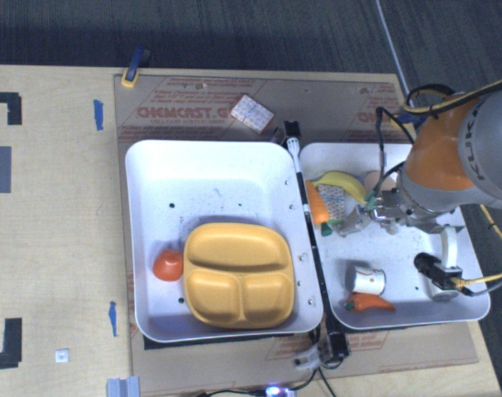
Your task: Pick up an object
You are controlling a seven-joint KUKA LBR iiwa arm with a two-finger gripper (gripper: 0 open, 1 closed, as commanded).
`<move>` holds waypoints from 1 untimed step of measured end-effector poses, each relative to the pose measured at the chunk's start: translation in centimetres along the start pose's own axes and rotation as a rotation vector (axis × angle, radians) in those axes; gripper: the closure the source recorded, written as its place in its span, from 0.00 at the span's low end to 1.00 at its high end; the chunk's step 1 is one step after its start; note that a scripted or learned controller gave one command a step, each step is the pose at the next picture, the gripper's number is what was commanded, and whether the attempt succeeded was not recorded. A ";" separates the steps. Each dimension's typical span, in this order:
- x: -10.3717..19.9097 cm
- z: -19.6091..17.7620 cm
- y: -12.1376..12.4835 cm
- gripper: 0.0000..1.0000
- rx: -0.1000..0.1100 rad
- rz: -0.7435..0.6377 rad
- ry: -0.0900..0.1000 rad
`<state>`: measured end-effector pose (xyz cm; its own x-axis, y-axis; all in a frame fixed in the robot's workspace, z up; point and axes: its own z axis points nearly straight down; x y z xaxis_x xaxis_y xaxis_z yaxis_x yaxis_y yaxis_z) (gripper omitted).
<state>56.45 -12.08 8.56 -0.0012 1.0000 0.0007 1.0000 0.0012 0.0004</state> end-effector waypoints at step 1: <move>0.6 0.0 -5.1 0.00 -0.001 0.001 0.000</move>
<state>51.31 -11.53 8.59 0.0001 1.0000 0.0003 1.0000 -0.0001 0.0018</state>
